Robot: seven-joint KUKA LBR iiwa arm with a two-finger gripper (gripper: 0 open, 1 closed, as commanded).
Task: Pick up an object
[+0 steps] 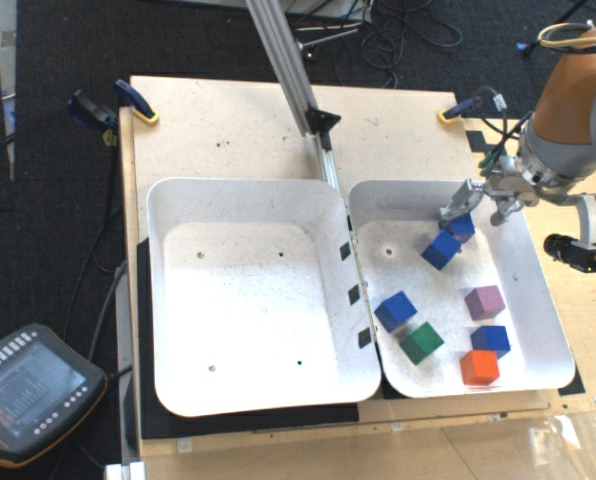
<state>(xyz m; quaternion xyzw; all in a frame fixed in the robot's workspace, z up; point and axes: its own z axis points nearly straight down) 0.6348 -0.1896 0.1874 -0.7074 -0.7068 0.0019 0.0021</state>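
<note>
The end effector (470,208) hangs over the right bin (548,308), fingers clamped on a blue block (446,245) that hangs tilted just below them. In that bin lie another blue cube (395,310), a green cube (421,342), a purple cube (485,301), a small blue cube (491,339) and an orange cube (480,367) (all apart from the held one).
</note>
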